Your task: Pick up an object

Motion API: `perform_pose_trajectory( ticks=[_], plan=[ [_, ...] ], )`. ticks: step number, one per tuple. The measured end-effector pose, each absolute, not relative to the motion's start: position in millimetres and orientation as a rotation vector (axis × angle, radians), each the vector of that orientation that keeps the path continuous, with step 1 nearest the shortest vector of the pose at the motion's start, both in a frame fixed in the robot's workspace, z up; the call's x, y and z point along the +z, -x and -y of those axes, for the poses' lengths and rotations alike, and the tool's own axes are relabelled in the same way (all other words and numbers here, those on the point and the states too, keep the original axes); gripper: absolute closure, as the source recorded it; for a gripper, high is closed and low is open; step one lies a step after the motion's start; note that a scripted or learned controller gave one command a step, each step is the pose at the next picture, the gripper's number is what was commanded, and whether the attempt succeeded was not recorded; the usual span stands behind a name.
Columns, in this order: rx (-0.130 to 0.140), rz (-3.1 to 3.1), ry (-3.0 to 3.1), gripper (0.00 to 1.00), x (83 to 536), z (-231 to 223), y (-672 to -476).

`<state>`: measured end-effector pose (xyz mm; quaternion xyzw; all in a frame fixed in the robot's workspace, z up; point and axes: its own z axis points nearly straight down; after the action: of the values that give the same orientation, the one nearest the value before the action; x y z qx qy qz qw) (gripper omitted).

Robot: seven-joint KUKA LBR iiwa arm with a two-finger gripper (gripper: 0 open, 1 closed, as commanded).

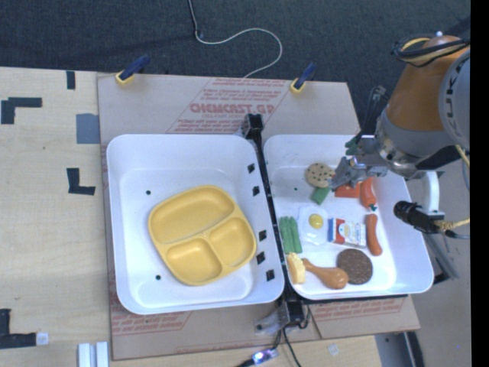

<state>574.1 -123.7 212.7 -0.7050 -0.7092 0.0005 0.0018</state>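
Bins sit side by side on the bench [46, 205], seen from above at a slant. The end effector [345, 173] hangs over the upper part of the right bin [409, 270], at the end of the grey and orange arm [424, 102] that comes in from the right; whether it is apart or together cannot be told, and nothing is visibly between its tips. Just left of it lies a round cookie [318, 174], with a small green piece [319, 195] just below-left. Just right of it lies a red-orange piece [364, 190]. Below it are a fried egg [314, 223], a small printed packet [348, 232], a sausage [373, 234], a green bean pod [289, 234], a dark round patty [354, 266] and a drumstick [322, 273]. Well to its left, the left bin [126, 159] holds a yellow divided plate [202, 234].
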Motion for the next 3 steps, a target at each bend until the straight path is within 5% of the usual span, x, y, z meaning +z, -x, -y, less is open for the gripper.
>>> perform_pose_trajectory(
  ticks=[3],
  plan=[
    [0.002,2.224,2.215,1.0,233,-3,-571.5]
  ],
)
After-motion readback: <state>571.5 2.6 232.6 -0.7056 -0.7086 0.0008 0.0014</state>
